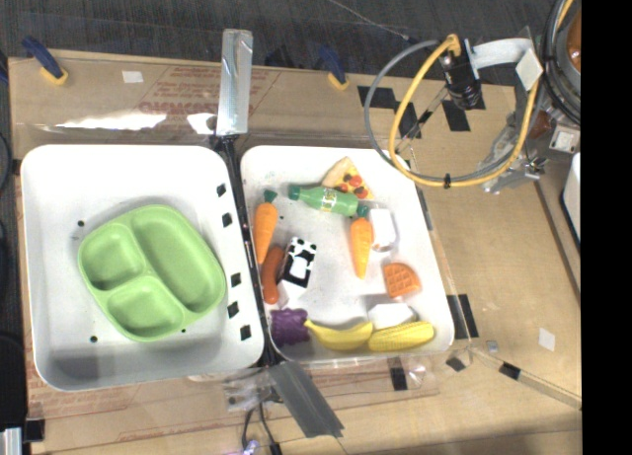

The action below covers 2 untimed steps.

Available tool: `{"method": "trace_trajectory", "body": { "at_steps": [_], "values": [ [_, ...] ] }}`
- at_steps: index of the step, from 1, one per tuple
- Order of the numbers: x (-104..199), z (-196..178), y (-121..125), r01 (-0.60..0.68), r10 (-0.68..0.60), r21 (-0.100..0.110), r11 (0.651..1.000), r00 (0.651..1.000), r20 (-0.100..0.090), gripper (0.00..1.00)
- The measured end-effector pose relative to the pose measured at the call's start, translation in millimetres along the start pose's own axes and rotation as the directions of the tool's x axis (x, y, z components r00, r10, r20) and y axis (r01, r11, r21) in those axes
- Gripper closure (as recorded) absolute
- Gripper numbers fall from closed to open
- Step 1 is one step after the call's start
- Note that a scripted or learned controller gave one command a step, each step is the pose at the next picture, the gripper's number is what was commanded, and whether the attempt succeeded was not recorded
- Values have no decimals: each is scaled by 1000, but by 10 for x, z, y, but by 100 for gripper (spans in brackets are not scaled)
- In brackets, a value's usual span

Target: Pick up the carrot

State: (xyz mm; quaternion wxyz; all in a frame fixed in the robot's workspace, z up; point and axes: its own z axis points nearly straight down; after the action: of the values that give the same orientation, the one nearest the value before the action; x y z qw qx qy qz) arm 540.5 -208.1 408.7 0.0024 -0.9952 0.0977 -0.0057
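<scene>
Two orange carrots with green tops lie in the right bin (427,236). One carrot (265,225) rests along the bin's left wall, its tip pointing toward the near side. The other carrot (361,244) sits near the bin's middle, beside a white block (384,229). Part of the arm (565,43) with its yellow and grey cables (425,117) stays at the upper right, outside the bins and far from both carrots.
The right bin also holds a green bottle (325,199), pizza slice (346,177), black-and-white box (299,262), reddish sausage (272,277), purple item (289,325), banana (341,333), corn (402,335) and an orange piece (401,278). A green divided plate (150,270) lies in the left bin (49,187).
</scene>
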Motion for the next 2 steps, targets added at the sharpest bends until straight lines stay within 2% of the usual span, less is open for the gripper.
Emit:
{"method": "trace_trajectory", "body": {
  "at_steps": [1, 2],
  "values": [
    [-490, 1004, 107, -7, 7, 2, 1000, 1000, 12, 100],
    [-513, 707, 115, -1, 1, 1, 1000, 1000, 5, 100]
  ]
}}
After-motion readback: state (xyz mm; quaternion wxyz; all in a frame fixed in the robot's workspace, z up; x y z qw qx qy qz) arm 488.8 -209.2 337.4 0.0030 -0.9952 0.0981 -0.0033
